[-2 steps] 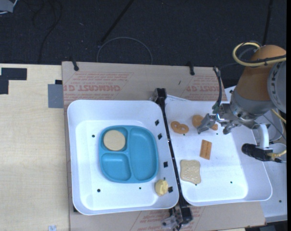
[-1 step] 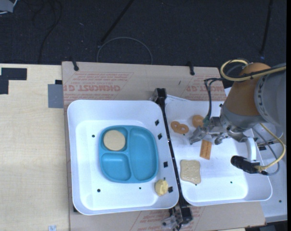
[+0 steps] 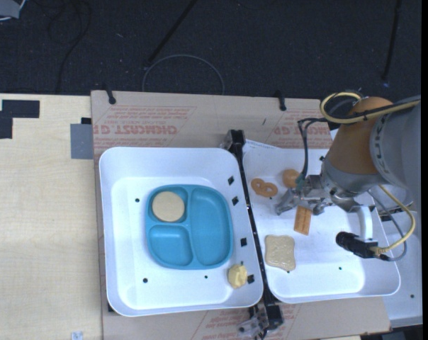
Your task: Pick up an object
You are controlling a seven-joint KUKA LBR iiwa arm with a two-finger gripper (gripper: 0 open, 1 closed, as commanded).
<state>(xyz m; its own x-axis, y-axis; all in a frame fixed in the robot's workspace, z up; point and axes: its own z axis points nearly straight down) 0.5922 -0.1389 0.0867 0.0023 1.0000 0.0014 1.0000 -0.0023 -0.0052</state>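
My gripper hangs low over the upper middle of the right bin. An orange stick-shaped piece lies just below it, touching or nearly touching the gripper's lower edge. A pretzel lies to the gripper's left, and a small orange round piece sits just above it. A tan bread slice rests nearer the front of the same bin. I see nothing clearly held.
The left bin holds a blue divided plate with a round cookie in its upper left compartment. A yellow lump lies at that bin's front right corner. A black divider separates the bins.
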